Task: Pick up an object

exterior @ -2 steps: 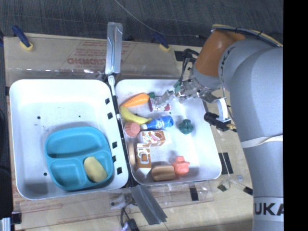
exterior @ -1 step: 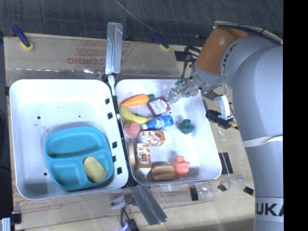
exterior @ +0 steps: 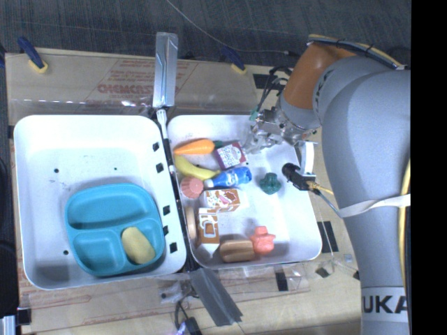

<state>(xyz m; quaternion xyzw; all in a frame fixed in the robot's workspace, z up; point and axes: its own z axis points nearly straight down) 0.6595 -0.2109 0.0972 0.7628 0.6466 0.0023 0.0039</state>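
While nothing shows lifted off the bin floor, the task looks barely begun; the gripper (exterior: 264,135) hangs at the far right corner of the right bin (exterior: 307,218), just beyond the clutter, and how it is set, or whether it has hold of anything, cannot be told from this slanted view; everything else lies resting, so the approach, the closing and the lift all seem left to do. The likeliest target is open to judgement; nearest the gripper are a purple packet (exterior: 230,155) just to its left and near side, a blue bottle (exterior: 230,178) nearer still, and a small teal object (exterior: 270,183) lying apart on bare floor. The bottle lies on its side, long axis running left to right with a slight tilt, its right end a little farther away; which end is the cap is too small to tell. A carrot (exterior: 194,146) lies beside the packet's left, long axis left to right, with a banana (exterior: 192,167) curving just on its near side; a pink toy (exterior: 262,240) sits toward the near edge. In the left bin (exterior: 28,187) a blue tray (exterior: 105,208) holds a yellow potato-like piece (exterior: 138,245) in its near right compartment.
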